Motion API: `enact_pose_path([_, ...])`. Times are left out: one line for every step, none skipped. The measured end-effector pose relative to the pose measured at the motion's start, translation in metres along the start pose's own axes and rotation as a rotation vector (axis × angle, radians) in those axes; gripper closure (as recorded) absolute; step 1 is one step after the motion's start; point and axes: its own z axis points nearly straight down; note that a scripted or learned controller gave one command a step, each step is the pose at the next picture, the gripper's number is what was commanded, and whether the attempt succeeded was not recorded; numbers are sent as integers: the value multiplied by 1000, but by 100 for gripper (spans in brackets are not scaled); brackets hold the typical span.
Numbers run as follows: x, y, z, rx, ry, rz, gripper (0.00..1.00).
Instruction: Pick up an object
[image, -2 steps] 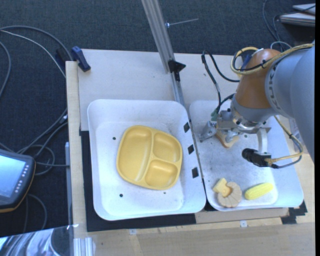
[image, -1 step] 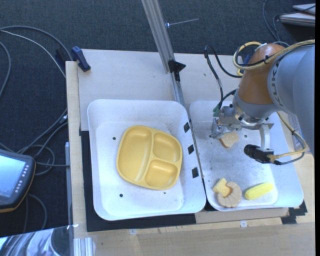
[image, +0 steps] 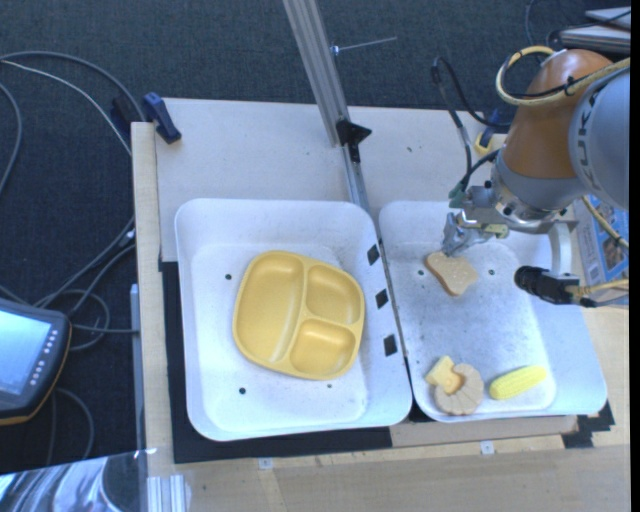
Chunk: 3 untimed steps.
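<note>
Tabletop (image: 250, 130): two white bins carried. Left bin (image: 200, 230): yellow divided plate (image: 298, 314) held. Right bin (image: 560, 350): toast piece (image: 452, 272) near far wall; corn cob (image: 517, 381) and biscuit pieces (image: 455, 385) at near edge. End effector (image: 460, 236): lowered just above toast; finger state cannot be told. Approach step judged; descent and closure required next. Open floor left mid-bin.

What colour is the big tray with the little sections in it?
Yellow. The tray lies in the left white bin, clearest in the camera view.
</note>
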Motion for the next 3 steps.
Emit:
enact_pose_path([-2, 1, -44, 1, 1, -1, 100])
enact_pose_path([-2, 2, -99, 0, 0, -2, 100])
enact_pose_path([52, -20, -83, 12, 4, -5, 100])
